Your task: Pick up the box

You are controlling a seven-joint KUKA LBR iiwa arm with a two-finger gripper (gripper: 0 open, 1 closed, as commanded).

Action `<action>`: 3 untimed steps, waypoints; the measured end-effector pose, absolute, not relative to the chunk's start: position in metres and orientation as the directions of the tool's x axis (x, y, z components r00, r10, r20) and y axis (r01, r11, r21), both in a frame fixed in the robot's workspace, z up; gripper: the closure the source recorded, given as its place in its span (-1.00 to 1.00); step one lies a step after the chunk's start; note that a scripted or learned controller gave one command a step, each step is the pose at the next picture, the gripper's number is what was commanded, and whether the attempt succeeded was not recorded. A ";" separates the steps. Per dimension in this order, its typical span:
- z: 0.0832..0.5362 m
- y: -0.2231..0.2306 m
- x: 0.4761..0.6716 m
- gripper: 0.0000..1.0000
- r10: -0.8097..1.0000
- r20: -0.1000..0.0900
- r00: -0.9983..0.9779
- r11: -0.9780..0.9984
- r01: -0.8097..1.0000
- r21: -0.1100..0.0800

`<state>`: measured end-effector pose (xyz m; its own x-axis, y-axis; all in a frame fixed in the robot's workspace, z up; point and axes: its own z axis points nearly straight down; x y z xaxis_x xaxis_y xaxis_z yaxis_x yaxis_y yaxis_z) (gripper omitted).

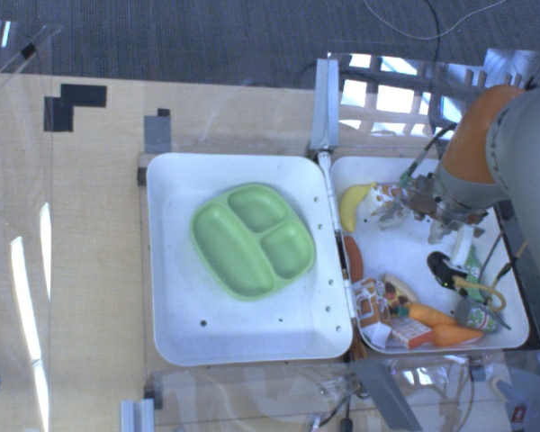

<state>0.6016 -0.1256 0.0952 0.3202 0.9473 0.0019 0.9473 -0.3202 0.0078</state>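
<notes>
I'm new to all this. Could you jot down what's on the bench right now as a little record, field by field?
Left bin: holds a green divided plate
Right bin: cluttered with a yellow banana, a small box, an orange carrot and other bits
Arm: grey with orange band, reaching in from the right over the right bin
Pincer: low at the far end of the right bin, near the banana
Box: lying at the near end, apart from the pincer

A divided plate [253,239] lies in the left bin [175,331]; the right bin [515,331] holds the rest. There, a banana [353,203] lies far left; a carrot [441,325] and box [409,333] lie near; the gripper [403,203] sits right of the banana.
</notes>
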 end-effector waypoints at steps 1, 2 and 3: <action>0.081 -0.151 0.653 -1.00 0.936 -0.002 0.352 -0.351 0.931 -0.100; 0.080 -0.137 0.641 -1.00 0.850 -0.023 0.526 -0.527 0.847 -0.078; 0.080 -0.178 0.650 -1.00 0.808 -0.029 0.588 -0.587 0.800 -0.124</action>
